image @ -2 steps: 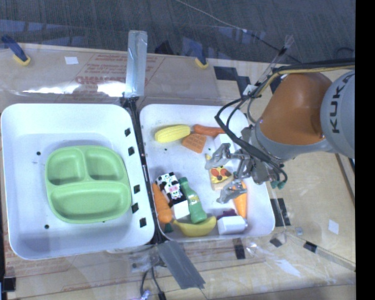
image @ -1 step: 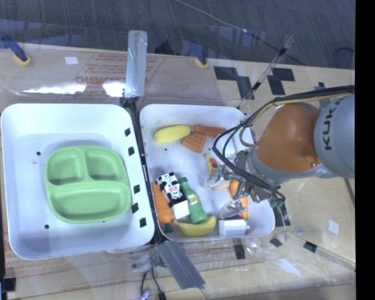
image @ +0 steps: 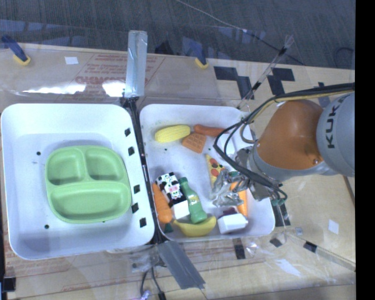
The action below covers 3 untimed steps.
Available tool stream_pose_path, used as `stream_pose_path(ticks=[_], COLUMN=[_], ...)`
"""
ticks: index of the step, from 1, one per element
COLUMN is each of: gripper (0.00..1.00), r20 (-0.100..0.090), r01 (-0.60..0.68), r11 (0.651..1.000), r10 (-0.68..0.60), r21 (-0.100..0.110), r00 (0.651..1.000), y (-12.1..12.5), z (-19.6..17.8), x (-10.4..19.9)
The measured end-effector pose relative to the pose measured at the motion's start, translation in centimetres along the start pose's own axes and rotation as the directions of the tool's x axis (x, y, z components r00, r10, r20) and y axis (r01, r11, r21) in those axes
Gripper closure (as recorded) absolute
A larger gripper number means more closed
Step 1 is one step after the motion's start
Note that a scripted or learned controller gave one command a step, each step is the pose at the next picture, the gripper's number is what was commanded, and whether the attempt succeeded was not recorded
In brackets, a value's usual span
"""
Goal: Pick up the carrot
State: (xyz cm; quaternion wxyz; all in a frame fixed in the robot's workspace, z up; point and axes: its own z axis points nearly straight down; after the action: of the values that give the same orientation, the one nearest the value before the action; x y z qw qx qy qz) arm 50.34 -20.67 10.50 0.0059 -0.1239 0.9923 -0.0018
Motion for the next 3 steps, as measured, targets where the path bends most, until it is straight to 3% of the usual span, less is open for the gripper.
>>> stream_pose_path(ticks=[1,2,3], gripper=[1.0,1.0,0.0], r20=[-0.004,-0.01,-0.01], r01=[-0.105,-0.417,-0.416], r11=[0.994,0.909,0.909], r10=[0.105,0.417,0.416], r21=[-0.003,0.001,0.001], r00=[0.994,0.909,0.909], y=[6.3,-0.8,-0.8], z=[-6.7,-8.2,-8.2], x=[-3.0,-6.7,-6.7])
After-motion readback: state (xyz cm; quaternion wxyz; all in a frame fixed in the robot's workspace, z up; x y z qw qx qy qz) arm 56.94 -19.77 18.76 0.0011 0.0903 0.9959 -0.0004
